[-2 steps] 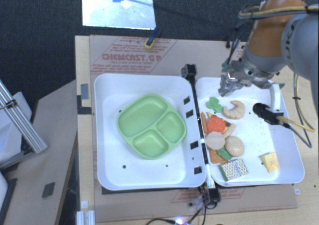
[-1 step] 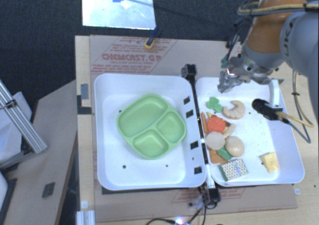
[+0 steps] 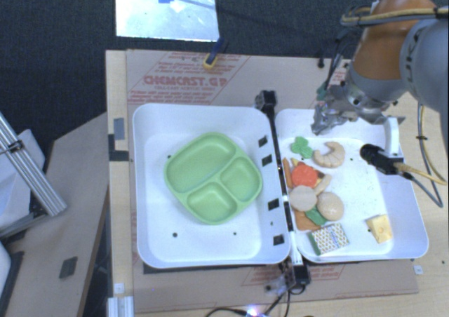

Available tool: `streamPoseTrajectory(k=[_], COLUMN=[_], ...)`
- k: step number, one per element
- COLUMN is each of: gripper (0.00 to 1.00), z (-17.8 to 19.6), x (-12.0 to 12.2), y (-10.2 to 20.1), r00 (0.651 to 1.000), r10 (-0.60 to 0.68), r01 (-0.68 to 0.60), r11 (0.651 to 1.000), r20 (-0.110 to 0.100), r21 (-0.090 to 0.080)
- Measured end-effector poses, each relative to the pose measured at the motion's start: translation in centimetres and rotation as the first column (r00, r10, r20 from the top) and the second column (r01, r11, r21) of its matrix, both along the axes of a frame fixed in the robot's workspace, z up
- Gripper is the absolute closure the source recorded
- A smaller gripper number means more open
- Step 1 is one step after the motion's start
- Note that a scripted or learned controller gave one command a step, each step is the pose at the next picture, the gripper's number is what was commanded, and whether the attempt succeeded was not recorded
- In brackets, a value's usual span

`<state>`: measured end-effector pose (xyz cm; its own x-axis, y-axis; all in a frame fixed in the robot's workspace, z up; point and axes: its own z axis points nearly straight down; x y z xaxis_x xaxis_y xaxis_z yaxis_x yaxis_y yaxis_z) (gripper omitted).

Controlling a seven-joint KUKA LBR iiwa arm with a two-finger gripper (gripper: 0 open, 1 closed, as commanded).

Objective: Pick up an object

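The croissant (image 3: 330, 154) lies in the far half of the right bin (image 3: 365, 200), and the rest is placed from it; the gripper (image 3: 325, 123) hangs just behind the croissant, over the bin's far part, with nothing seen held in it, and whether it is apart or together I cannot tell; a small green leafy piece (image 3: 302, 146) sits just to the croissant's left in the view; a red-orange lump (image 3: 304, 174) lies in front of the croissant and to its left, beside a thin orange stick (image 3: 286, 170); further in front of the croissant, a flat pale disc (image 3: 303, 198) and a pale round roll (image 3: 330, 205) lie side by side, close together; beyond them from the croissant, near the bin's front wall, rests a small patterned box (image 3: 328, 237); a yellow wedge (image 3: 379, 228) lies well in front of the croissant and to its right; far to the croissant's left, the left bin (image 3: 154, 238) holds a green divided plate (image 3: 212, 177); both bins stand on the counter (image 3: 116, 77).
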<state>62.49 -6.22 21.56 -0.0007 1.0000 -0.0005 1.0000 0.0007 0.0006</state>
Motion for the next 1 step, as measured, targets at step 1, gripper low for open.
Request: streamPoseTrajectory(k=[1], gripper=[1.00], z=[1.96], x=[0.07], y=[0.80], r00=[1.000], r10=[0.005], r01=[-0.005], r11=[1.000], r20=[0.003], r21=[0.001])
